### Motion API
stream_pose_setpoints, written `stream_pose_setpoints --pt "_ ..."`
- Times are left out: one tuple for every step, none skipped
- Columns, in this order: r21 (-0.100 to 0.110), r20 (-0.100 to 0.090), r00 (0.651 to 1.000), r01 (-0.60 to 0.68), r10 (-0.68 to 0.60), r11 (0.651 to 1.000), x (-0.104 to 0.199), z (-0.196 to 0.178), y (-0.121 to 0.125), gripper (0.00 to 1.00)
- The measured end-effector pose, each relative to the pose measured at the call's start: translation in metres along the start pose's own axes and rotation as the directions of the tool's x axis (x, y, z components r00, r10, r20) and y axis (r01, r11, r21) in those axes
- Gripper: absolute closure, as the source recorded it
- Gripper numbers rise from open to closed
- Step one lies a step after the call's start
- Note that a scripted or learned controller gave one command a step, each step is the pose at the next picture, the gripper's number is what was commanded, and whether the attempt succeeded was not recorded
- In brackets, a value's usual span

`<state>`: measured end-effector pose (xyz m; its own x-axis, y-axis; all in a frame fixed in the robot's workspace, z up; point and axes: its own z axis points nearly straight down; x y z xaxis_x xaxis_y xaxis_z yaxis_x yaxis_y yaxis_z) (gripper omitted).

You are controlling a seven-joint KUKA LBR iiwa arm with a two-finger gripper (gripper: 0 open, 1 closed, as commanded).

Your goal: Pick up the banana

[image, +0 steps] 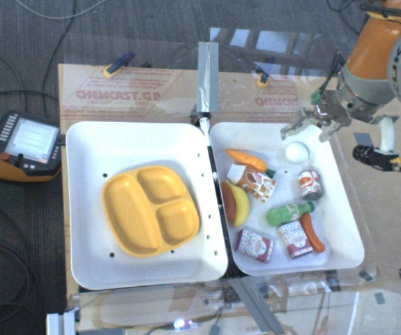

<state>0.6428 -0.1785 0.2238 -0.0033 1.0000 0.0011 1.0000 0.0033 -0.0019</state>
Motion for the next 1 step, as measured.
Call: stream_pose_setpoints --pt "0.001 0.0 0.978 0.21 -0.21 0.978 0.0735 0.093 -0.0236 0.0"
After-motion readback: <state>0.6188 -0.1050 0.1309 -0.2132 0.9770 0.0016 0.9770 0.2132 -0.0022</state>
